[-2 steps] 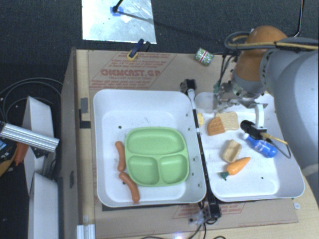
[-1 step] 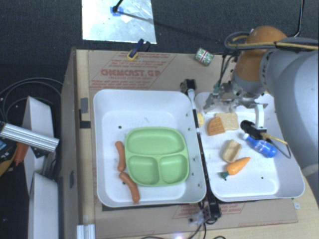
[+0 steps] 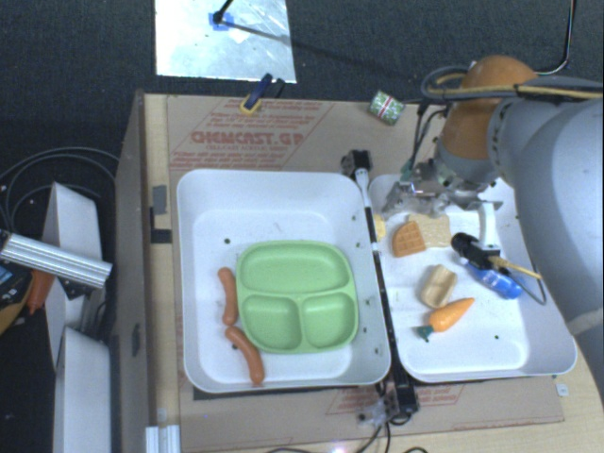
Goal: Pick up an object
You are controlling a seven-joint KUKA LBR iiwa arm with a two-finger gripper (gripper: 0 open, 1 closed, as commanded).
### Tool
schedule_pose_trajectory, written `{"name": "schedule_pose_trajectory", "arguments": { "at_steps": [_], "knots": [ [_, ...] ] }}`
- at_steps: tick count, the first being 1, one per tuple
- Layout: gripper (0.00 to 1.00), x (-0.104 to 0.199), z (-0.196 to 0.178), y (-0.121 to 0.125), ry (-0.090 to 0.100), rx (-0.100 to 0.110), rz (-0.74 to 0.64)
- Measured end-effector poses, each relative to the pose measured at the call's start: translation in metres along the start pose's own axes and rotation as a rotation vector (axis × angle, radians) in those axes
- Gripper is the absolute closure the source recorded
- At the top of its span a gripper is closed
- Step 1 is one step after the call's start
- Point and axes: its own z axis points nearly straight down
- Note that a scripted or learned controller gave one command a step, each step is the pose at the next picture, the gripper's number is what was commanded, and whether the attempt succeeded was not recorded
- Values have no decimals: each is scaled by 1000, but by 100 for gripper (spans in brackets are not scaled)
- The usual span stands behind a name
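The gripper (image 3: 420, 194) hangs low over the back of the right bin (image 3: 491, 347), tucked under the arm's (image 3: 538, 149) bulk; from this angle I cannot tell whether it is apart or together, and nothing shows clamped in it. Just in front of it lie an orange wedge (image 3: 408, 239) and a pale cracker (image 3: 436, 226), touching each other. These 2 are the likeliest targets, I judge, since the tool sits almost above them.

Further forward from the tool rests a bread roll (image 3: 437, 286), and beyond that a carrot (image 3: 449, 314), lying flat and near the roll, with bare floor around them. That spacing should leave room for a descent without knocking a neighbour, whereas the wedge and cracker may shift together.

Across the divider, well apart from the tool, the left bin (image 3: 208, 215) holds a green plate (image 3: 297, 295) with 2 sausages (image 3: 226, 295) beside its far edge. Reaching them would need a long sweep, so they seem poor choices.
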Motion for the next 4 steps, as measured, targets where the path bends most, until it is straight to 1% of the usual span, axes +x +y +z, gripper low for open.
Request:
{"name": "schedule_pose_trajectory", "arguments": {
  "at_steps": [1,2,3,4],
  "knots": [
    [0,-40,-1,-77,-1,-1,4],
    [0,-10,-1,-102,-1,-5,3],
    [0,-3,-2,-129,-2,-8,4],
    [0,-8,-2,-158,-1,-8,4]
  ]
}}
